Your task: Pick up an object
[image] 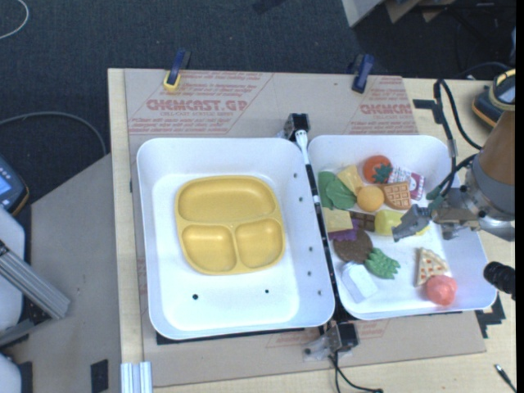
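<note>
Camera view has the claw (412, 224) low over the right bin (467, 256), can't tell if it's apart or together, with the toy food pile (368, 211) just beside it, so I'd drop straight onto one loose piece.

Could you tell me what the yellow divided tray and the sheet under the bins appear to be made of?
The yellow tray looks like moulded plastic: smooth, uniform colour, soft sheen, rounded compartment walls. The sheet under the bins looks like paper-masked board, matt tan with repeated red print; its core is not visible.
</note>
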`<move>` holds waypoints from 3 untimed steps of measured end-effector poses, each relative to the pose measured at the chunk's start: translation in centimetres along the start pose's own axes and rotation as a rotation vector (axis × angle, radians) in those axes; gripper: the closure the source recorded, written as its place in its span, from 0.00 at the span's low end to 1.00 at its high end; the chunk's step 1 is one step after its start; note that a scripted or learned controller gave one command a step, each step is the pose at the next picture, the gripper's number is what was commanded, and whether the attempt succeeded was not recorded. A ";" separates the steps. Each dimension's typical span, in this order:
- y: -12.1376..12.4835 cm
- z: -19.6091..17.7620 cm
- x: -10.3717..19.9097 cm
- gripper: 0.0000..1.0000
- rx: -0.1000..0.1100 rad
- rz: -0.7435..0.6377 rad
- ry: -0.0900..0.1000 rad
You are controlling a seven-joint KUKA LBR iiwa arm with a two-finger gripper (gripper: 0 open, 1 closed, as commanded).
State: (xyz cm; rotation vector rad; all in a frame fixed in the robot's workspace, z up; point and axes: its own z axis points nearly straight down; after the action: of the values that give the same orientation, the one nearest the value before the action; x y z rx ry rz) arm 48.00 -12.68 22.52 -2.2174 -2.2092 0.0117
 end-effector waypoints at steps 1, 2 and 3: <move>0.3 -0.6 0.0 0.00 -0.013 -0.004 -0.002; 0.0 5.5 0.8 0.00 -0.005 -0.003 0.001; 0.6 10.2 1.5 0.00 -0.008 -0.004 0.000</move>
State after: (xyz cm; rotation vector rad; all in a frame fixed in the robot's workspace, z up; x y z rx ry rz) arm 48.43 -11.19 12.31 -2.2174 -2.2169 0.0031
